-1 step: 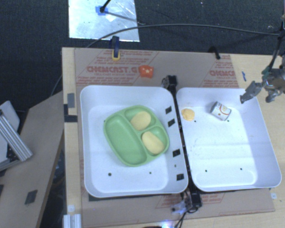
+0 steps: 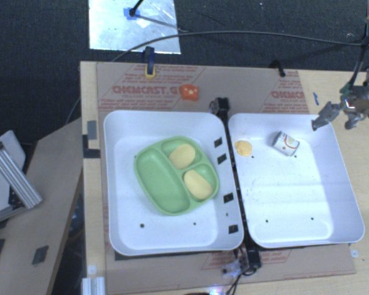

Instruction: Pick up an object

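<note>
The right bin [image 2: 295,226] holds a small white can with an orange label [image 2: 285,143], lying on its side near the back. A flat yellow round piece [image 2: 243,147] lies close to that bin's left wall. In the left bin [image 2: 129,226] a green divided plate [image 2: 158,183] carries two pale yellow lumps [image 2: 183,155] [image 2: 198,184] in its small compartments. My gripper [image 2: 336,120] hangs over the right bin's back right corner, to the right of the can and apart from it. Its fingers [image 2: 321,118] are spread open with nothing between them.
A black clip strip [image 2: 229,165] runs along the seam between the two bins. An orange tag [image 2: 189,92] and a blue and yellow clamp [image 2: 149,63] sit on the cardboard behind the bins. Cables cross the dark floor at the back.
</note>
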Robot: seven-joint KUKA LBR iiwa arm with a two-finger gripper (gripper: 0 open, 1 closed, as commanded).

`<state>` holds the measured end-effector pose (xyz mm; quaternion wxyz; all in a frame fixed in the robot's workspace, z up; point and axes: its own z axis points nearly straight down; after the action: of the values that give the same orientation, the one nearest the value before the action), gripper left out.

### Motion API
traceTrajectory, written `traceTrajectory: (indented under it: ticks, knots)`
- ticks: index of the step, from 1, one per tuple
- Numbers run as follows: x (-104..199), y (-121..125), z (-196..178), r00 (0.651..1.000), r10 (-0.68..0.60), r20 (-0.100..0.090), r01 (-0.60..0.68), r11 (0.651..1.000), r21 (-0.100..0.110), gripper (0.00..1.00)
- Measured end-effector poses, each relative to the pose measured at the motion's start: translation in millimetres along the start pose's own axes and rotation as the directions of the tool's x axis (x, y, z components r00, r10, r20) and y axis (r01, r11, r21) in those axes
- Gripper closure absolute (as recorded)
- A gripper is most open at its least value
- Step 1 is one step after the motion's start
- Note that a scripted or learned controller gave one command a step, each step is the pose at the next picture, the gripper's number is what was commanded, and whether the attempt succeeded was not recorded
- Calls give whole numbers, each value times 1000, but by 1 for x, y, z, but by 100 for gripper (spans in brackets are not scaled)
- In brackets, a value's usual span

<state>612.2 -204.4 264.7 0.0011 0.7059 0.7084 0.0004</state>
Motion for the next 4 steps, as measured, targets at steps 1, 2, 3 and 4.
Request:
traceTrajectory:
  ticks: [1, 2, 3, 4]
  knots:
    - [1, -5, 61, 1000, 2, -1, -2, 1000, 5, 0]
    - [8, -11, 108, 1000, 2, -2, -2, 1000, 4, 0]
    - [17, -17, 157, 1000, 3, -1, -3, 1000, 3, 0]
    - [16, -16, 144, 1000, 3, 0, -3, 1000, -1, 100]
